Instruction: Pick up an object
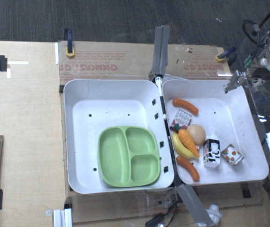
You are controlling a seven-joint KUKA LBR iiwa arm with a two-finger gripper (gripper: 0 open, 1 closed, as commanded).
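The pincer (230,85) hangs at the right bin's (248,126) far right corner, over the rim; how far it is open I cannot tell, and nothing shows in its grip. Everything to pick lies in that bin, well apart from the pincer, crowded toward the divider with the left bin (78,141). A sausage (185,106) lies nearest, then a small packet (182,118), a pale ball (196,133), a carrot (188,142) resting on a banana (182,146), and a second sausage (188,168) at the near edge. A milk carton (211,152) and strawberry box (231,155) sit right of the ball. The left bin holds a green tray (129,156).
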